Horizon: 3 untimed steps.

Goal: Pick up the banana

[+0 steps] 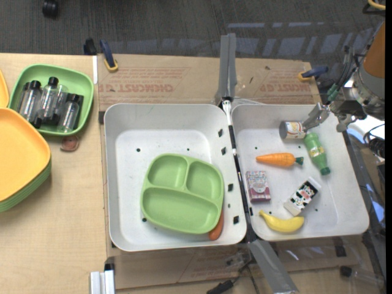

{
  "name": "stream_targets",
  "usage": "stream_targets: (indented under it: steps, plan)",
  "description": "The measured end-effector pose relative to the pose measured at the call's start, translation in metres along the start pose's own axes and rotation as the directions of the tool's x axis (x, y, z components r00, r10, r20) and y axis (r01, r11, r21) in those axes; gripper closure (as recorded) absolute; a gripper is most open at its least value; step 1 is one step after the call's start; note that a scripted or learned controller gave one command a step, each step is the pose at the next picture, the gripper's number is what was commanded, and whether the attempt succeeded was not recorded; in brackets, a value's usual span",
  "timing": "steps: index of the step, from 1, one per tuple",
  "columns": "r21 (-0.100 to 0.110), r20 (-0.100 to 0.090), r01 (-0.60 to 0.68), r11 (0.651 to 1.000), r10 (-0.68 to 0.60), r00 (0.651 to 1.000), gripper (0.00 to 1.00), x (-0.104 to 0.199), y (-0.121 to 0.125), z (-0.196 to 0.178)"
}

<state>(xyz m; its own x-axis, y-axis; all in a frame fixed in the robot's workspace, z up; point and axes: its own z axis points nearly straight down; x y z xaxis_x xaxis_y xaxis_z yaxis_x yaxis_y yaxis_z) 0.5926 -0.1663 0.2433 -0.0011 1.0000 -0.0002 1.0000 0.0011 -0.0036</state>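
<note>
Plainly, the pick has not begun: the banana (282, 223) lies by itself on the floor of the right bin (349, 216), close to that bin's near wall, its curve bowed toward the wall and its ends turned up toward the other items. It touches nothing, with the small black-and-white carton (302, 197) just beside it and the pink box (258, 185) a little further off, so a descent from above looks unobstructed, in my judgement. The gripper (318, 114) sits well apart from it, at the far side of the same bin, right beside the tin can (293, 129) and the green bottle (315, 151). Whether its jaws stand wide or narrow I cannot tell, since the fingers blur into the wrist hardware, and nothing is visibly held between them. A carrot (278, 160) lies crosswise in the middle of the bin, between the gripper and the banana, low enough that the arm could probably pass above it. In the left bin (122, 133) rests a green divided plate (182, 193) with 3 compartments, taking no part in this job. The next move, as I read it, calls for travel toward the near wall, then a grasp across the banana's narrow width.
</note>
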Motion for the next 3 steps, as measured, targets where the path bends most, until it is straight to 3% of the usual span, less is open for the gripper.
stream_targets:
  steps: [1,2,3]
  plan:
    - [0.001,0.001,-0.399,0.917,0.399,0.917,0.0,0.007,-0.009,0.003]
    - [-0.001,0.001,-0.148,0.989,0.148,0.989,0.0,0.087,0.035,0.033]
    - [0.001,0.001,0.041,0.999,-0.041,0.999,0.0,0.133,0.019,0.053]
